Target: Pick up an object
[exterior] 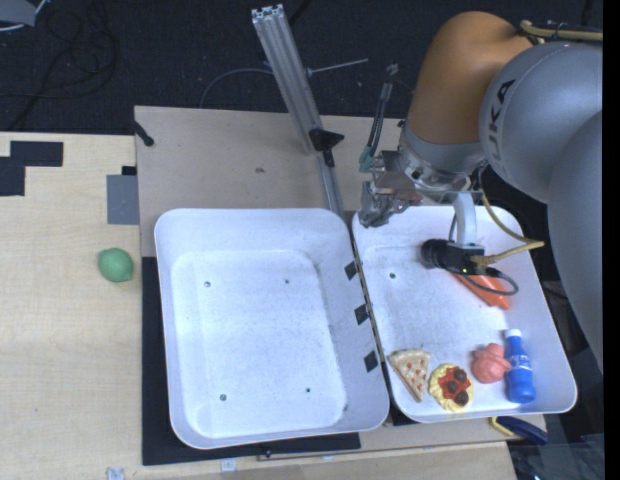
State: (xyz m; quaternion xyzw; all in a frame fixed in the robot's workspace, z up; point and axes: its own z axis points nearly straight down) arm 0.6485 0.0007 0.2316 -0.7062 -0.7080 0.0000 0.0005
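Note:
My gripper (pixel 378 211) hangs over the back left corner of the right bin (pixel 415 298), above the bin floor with nothing seen in it. Toys lie in that bin. An orange carrot-like piece (pixel 487 287) rests near the right wall. Along the front lie a pizza slice (pixel 411 370), a round red and yellow piece (pixel 450 386), a pink lump (pixel 488 363) and a blue bottle (pixel 518 368). All of them lie well in front of and to the right of the gripper.
The left bin (pixel 180 298) sits beside the right one, with black clips (pixel 361 313) along the shared wall. A green ball (pixel 116 265) lies on the bench left of the bins. A slanted metal rail (pixel 295 83) stands behind the bins.

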